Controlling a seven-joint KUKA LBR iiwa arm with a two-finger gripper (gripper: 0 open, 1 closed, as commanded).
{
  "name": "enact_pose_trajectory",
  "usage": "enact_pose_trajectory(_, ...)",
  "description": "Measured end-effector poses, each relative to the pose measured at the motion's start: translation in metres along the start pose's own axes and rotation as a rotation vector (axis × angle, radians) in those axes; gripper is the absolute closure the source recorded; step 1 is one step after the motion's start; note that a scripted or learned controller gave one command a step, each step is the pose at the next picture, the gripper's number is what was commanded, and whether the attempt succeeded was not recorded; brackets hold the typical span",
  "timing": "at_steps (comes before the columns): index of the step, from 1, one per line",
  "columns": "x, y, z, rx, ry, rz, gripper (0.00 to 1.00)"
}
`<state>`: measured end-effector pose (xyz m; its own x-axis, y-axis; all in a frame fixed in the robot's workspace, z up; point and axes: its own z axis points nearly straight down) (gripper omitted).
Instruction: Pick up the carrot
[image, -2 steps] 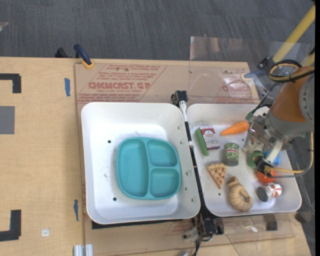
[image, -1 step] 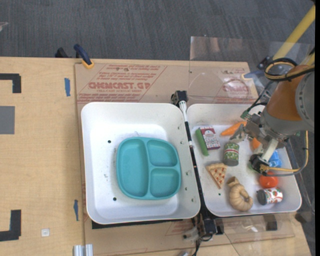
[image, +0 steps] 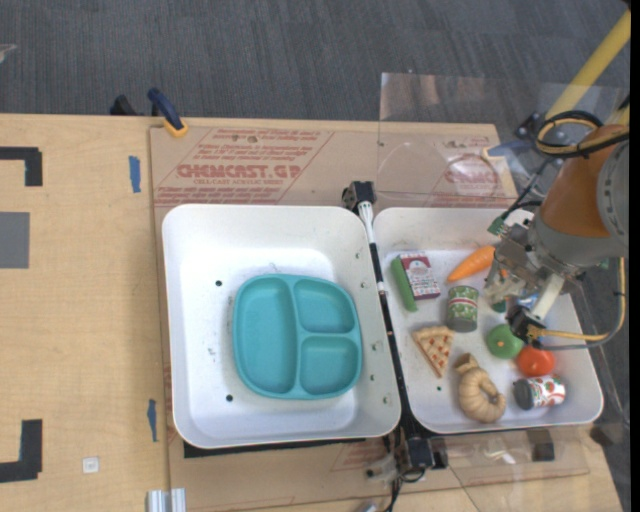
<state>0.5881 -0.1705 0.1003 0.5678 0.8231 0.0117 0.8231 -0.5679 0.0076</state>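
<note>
Two shallow white bins sit side by side on the counter; the left bin bears a teal divided plate, and the right bin holds the clutter. The carrot lies in the right bin's upper part, tilted, its thick end toward the arm, just beside a small red-and-white carton and above a green-labelled can; the end effector hangs just right of the carrot's thick end, above a green round piece and a tomato; whether its jaws stand wide or narrow I cannot tell from this slant, and nothing shows between them. To do the step well, I judge it should shift left over the carrot's middle, turn so the jaws close across the narrow width, and descend straight; the can and carton stand near enough to snag a jaw. A pizza slice and a croissant lie lower, well out of the path.
</note>
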Motion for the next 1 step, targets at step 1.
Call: enact_pose_trajectory(1, -0.0001, -0.0004, 0.0008, 0.002, 0.0, 0.0, 0.0)
